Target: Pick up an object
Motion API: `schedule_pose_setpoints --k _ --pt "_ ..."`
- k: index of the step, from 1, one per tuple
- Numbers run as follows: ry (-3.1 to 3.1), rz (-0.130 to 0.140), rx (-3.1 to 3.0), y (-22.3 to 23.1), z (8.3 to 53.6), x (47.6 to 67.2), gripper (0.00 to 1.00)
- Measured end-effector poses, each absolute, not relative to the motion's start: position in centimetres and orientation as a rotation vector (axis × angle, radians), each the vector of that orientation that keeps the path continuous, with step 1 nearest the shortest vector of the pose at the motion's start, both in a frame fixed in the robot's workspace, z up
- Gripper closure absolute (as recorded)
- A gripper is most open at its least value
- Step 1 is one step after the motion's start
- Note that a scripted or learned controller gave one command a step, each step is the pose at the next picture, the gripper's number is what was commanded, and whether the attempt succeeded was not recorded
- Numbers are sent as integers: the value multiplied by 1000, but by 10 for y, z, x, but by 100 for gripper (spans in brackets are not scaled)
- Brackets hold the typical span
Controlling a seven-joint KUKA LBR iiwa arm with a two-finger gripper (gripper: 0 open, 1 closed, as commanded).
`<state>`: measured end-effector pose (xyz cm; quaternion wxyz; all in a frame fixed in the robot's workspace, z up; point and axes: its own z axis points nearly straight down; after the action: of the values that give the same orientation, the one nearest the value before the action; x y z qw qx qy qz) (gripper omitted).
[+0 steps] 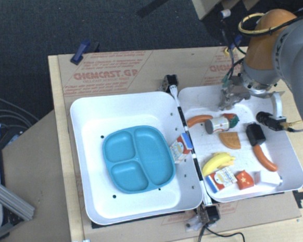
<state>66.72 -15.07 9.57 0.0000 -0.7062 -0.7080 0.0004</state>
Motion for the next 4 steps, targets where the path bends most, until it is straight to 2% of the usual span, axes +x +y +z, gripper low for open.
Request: schedule_pose_setpoints --k 1,2,3,4 --pt "-2224 2 -2219 -151 95 667 0" --pt "-2221 1 -2218 -113 85 666 0" --pt "-2219 2 -2221 -113 84 602 0" --pt "-2220 -1 -2223 -113 95 603 100"
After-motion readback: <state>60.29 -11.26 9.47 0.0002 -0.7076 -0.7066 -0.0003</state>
